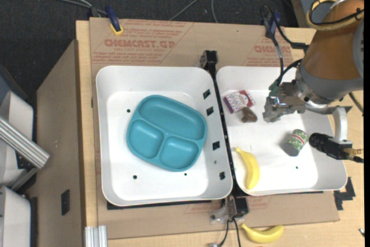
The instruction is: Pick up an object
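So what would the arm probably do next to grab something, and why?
Probably a short drop straight down, shifting slightly left. The gripper hangs over the right bin, and the small brown object lies just beside it, nearer than the can or the banana. Nothing shows between its fingers, so it seems to hold nothing yet.

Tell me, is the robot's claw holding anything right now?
No, nothing sits between its fingers. The gripper hangs over the right bin, beside a small brown thing, with the can and banana lying apart from it.
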Robot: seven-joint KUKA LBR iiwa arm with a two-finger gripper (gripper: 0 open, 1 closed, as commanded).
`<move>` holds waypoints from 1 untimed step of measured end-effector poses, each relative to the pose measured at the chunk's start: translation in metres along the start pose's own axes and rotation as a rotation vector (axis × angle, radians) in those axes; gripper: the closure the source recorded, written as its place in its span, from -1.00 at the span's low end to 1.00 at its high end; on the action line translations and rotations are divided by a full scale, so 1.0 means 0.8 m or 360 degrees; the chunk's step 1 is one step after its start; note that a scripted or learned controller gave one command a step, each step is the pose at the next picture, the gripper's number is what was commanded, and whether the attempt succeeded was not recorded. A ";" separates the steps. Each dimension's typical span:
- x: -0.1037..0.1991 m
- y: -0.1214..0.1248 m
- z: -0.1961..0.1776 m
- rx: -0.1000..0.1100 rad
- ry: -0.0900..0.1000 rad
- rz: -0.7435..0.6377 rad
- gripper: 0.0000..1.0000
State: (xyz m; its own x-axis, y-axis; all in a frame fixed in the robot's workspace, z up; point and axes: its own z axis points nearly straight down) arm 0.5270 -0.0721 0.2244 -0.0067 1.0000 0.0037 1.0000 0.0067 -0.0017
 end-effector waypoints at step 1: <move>0.059 -0.014 0.005 0.0003 -0.0002 0.0004 1.00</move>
State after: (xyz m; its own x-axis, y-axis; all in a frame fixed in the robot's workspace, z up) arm 0.5159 -0.0247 0.2204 -0.0042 1.0000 0.0024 1.0000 0.0042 -0.0033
